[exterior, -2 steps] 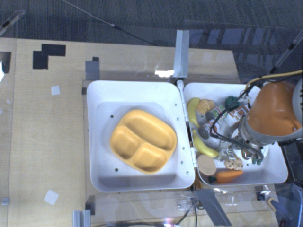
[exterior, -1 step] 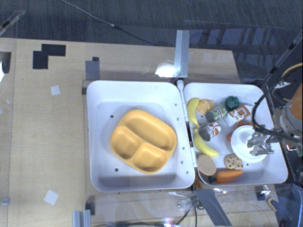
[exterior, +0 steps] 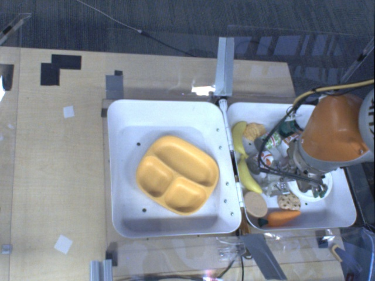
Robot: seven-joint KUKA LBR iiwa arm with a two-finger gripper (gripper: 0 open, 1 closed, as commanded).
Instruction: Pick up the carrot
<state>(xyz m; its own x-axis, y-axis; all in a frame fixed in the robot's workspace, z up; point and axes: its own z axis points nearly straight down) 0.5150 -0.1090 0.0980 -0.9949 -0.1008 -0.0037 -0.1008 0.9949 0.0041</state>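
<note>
The arm [exterior: 331, 130] hides the end effector (and bin items beneath).

Orange carrot [exterior: 283, 218], yellow tray [exterior: 177, 174] (white bins [exterior: 120, 157]), prob. yellow bananas [exterior: 246, 168].

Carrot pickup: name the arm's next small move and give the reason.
Probably shift the gripper toward the near edge of the right bin and a little left, to get above the carrot. The carrot lies against that bin's near wall, beside a round brown disc, while the arm's wrist hangs over the bin's middle.

Arm [exterior: 334, 130] low, orange-banded wrist downward.
</note>
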